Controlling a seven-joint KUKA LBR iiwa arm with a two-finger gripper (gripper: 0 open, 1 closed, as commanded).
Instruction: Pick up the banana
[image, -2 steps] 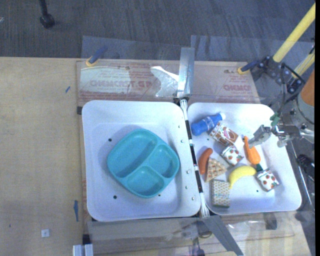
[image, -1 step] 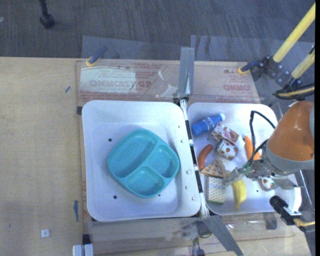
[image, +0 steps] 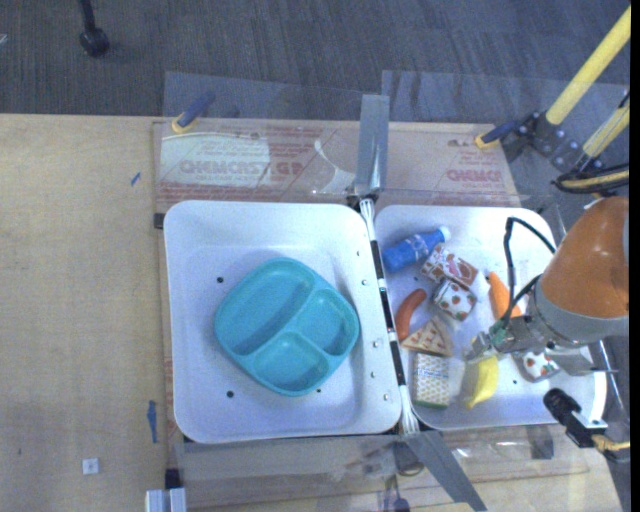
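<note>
Leftmost, the pale wooden worktop (image: 70, 300) lies bare beside the left shallow white bin (image: 190, 400). Inside that bin sits a turquoise plastic plate with three compartments (image: 287, 326), turned at an angle and lying near the bin's middle.

Next comes the raised divider where the two bins meet, and beyond it the right shallow white bin (image: 520, 400), which holds a cluster of small things. Near its upper left a blue plastic bottle with a white cap (image: 412, 248) lies on its side. Below it, an orange-red sausage-shaped toy (image: 408, 312) lies along the bin's left wall, with a tan triangular sandwich-like wedge (image: 428, 339) just under it and a pale, printed rectangular packet (image: 432, 380) lower still. Two small brown-and-white patterned boxes (image: 452, 285) sit near the bin's middle, and a small orange carrot-like piece (image: 497, 292) lies to their right.

The small yellow banana (image: 483, 381) rests on the bin floor near the bottom edge, just right of the packet and standing roughly upright in the view.

Farthest right, the grey arm with the orange band (image: 592, 270) reaches in, and its gripper (image: 500, 338) hovers just above the banana's upper end. Whether the gripper is spread or closed cannot be told from this angle; the banana appears to lie below it rather than in its grasp.
</note>
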